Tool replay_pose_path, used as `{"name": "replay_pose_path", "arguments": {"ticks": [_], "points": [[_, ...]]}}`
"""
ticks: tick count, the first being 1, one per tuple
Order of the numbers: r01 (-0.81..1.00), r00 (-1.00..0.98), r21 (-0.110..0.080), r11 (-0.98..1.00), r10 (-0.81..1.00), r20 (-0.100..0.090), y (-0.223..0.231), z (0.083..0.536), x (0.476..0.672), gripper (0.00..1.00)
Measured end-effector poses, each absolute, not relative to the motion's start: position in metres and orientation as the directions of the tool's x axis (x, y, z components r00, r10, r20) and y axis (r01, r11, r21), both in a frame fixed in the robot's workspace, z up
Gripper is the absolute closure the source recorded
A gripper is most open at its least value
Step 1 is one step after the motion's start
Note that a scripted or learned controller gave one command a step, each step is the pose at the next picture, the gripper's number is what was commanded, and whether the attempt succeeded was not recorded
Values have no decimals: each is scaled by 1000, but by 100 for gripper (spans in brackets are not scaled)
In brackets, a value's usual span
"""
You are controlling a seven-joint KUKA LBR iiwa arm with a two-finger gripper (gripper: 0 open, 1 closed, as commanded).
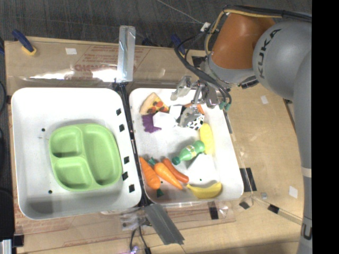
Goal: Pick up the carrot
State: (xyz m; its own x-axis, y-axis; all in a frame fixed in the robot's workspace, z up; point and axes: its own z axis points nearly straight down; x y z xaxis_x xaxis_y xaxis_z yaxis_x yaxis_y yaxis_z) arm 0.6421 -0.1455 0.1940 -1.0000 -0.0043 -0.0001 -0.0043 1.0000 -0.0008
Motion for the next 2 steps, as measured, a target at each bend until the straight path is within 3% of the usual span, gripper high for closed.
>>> {"name": "replay_pose_path", "arguments": {"ticks": [1,2], "points": [[-91,-996,3,996,-91,7,-106,103,579,0],[-44,-999,0,999,-44,-4,-90,93,531,0]]}}
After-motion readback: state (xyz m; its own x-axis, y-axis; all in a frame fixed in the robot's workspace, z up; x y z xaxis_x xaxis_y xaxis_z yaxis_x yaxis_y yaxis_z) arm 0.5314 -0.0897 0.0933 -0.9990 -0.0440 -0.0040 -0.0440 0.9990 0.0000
